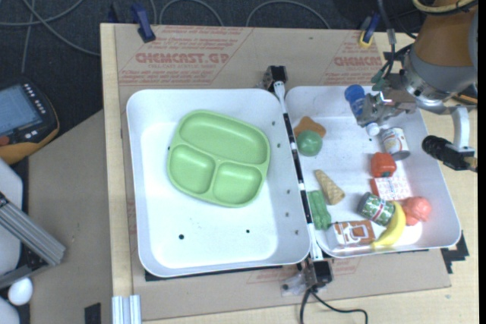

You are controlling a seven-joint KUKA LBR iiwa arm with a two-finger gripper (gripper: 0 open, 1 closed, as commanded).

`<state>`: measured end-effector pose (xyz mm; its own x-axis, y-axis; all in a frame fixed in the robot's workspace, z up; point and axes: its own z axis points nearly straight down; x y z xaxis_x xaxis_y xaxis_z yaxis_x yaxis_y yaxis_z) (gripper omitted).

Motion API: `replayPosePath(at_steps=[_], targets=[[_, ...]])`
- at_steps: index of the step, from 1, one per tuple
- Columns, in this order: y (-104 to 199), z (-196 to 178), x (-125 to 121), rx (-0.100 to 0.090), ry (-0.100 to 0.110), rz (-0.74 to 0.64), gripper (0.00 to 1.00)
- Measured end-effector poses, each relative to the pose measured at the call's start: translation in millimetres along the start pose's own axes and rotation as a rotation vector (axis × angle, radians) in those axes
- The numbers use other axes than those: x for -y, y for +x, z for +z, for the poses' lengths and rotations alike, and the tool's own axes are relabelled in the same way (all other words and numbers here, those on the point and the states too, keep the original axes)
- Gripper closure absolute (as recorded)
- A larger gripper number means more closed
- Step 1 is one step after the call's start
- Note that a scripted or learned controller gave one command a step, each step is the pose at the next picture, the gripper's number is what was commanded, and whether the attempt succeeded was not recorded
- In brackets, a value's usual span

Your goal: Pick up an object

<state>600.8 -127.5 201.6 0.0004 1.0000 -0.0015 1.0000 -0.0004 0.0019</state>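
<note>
Left bin (152, 239): holds one green tray (219, 158), toward its far side; wide bare floor along near edge.
Right bin (448, 201): crowded down its right and near edges; open floor mid-left.
Arm (448, 34): over right bin's far right corner.
Gripper (373, 108): low at far edge, beside blue object (354, 95); grip state cannot tell.
Can (393, 142): just near of gripper.
Banana (391, 228): near right corner, touching green can (375, 206).
</note>
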Motion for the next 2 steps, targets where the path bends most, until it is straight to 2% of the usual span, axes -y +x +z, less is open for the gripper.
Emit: replayPosePath(at_steps=[1,2], targets=[[31.4,-18.2,-17.0,-0.001,0.000,-0.002,1.00],[31.0,-18.0,-16.8,-0.001,0.000,-0.002,0.00]])
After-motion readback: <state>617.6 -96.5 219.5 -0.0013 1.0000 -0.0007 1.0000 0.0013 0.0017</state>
